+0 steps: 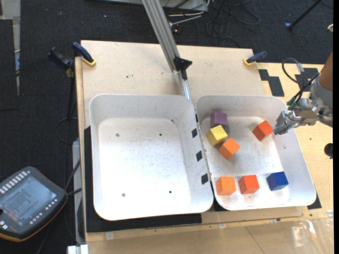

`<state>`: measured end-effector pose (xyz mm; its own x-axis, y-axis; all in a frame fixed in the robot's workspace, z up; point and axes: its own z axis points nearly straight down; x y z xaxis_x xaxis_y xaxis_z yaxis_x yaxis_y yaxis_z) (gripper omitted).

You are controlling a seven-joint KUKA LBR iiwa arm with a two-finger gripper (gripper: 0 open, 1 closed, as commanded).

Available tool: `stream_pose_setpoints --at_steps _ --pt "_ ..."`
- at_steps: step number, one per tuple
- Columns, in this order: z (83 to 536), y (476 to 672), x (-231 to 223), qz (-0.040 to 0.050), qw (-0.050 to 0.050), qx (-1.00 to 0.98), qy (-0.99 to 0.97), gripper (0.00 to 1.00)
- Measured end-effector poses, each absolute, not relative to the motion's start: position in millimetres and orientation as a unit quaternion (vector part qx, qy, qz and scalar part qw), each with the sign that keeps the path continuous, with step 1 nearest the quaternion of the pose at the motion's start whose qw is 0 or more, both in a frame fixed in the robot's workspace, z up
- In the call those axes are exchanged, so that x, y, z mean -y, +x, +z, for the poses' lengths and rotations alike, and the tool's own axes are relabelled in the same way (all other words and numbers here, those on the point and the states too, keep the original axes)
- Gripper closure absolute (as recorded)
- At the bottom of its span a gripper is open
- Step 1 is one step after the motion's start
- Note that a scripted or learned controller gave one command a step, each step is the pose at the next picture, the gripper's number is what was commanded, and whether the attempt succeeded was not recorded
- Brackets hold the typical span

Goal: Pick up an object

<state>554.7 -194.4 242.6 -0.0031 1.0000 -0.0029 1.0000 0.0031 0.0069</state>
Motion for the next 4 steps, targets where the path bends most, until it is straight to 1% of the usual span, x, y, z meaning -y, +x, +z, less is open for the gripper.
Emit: stream_pose_setpoints --at_steps 1,2,3,4 --pt "246.0 556.2 141.1 0.0012 0.0 -0.71 0.704 1.0" --pt "237.4 560.0 90.0 0.0007 -0.001 -0.71 0.704 1.0" --pt "226.6 576.1 37.9 0.0006 0.0 -0.71 0.704 1.0" --pt "223.8 585.9 -24.8 0.0011 0.0 -0.711 0.704 1.0"
